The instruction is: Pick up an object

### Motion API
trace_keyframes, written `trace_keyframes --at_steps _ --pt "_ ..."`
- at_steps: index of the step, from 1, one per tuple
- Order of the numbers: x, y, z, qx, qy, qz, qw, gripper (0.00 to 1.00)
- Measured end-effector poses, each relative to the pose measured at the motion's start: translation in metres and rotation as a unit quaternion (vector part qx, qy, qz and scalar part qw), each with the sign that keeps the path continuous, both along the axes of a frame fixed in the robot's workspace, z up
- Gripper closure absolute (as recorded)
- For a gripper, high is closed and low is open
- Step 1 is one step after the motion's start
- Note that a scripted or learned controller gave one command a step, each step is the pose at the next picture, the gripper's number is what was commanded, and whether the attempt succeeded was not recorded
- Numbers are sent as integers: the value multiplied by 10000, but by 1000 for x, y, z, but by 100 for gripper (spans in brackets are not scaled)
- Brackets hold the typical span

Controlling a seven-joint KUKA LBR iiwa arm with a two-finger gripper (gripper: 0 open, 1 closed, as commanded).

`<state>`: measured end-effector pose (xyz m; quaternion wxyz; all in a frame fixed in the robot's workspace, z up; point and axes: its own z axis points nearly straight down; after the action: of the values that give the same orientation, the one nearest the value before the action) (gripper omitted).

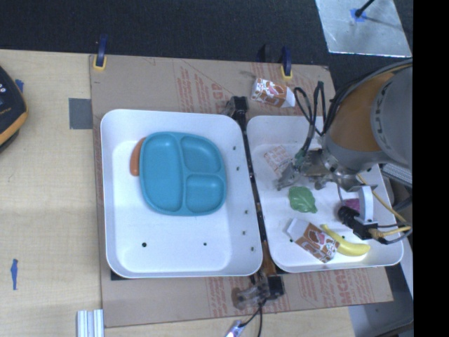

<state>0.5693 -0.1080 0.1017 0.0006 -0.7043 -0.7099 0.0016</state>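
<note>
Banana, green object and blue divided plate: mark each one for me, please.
banana (349, 245): camera view, middle of its yellow body, right bin.
green object (303, 199): camera view, centre of its top, right bin.
blue divided plate (183, 173): camera view, ridge where its compartments meet, left bin.

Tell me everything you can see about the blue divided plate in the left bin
The blue divided plastic plate is a rounded rectangle with three compartments: one long one on its left, two smaller ones on its right. It looks smooth and matte, and nothing shows in its compartments. It lies flat in the upper half of the shallow white left bin. An orange sausage-shaped object peeks out from under or beside its left edge.
</note>
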Motion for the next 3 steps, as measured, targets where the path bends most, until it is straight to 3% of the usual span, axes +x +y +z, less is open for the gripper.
trace_keyframes --at_steps 1,2,3 --pt "-21 -12 -10 4 6 -14 10000 0" --pt "-21 -12 0 5 15 -5 10000 100" --pt "-21 -12 0 4 16 -3 10000 0"
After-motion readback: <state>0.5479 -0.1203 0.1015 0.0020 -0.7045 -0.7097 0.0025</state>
